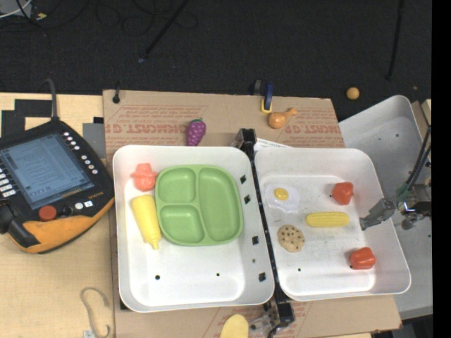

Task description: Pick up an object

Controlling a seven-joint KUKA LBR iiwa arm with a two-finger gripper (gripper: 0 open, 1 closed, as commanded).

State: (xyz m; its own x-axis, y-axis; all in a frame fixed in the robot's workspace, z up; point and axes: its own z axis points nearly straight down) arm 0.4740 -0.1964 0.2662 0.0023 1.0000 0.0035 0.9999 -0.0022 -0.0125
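The right bin (pixel 384 277) holds a fried egg (pixel 282 194), a red pepper (pixel 342 192), a yellow corn cob (pixel 328 220), a cookie (pixel 290 237) and a second red piece (pixel 362 258). In the left bin (pixel 183 280) lie a green divided plate (pixel 199 204), a yellow bottle (pixel 146 219) and a pink-red toy (pixel 143 177). My gripper (pixel 389 223) hangs at the right bin's right rim, just right of the corn and above the lower red piece. It looks open, with nothing between its fingers.
A teach pendant (pixel 46 182) rests on the bench at the left. Purple grapes (pixel 195 132), an orange gourd (pixel 280 118) and a clamp (pixel 267 97) lie on the cardboard behind the bins. A yellow lemon (pixel 235 325) sits at the front edge.
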